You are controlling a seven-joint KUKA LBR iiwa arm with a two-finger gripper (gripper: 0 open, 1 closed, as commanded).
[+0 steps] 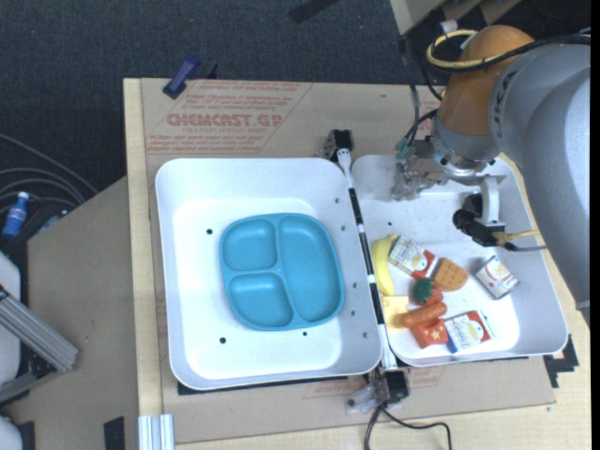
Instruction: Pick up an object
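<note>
The pincer (412,178) hovers at the right white bin's (534,340) far-left corner; whether it is spread I cannot tell. The yellow plastic banana (381,262) lies nearer the bin's front, long axis front-to-back.

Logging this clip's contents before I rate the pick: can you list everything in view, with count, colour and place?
bins: 2, white, side by side on the bench
divided plate: 1, blue, in the left bin
banana: 1, yellow, right bin, by the divider
small cartons: 3, mostly white, right bin
toy foods: several, orange, red, green, right bin's near half
clip: 1, blue, bench's far left corner
arm: 1, grey, orange band
hand: 1, over right bin's far corner
</note>
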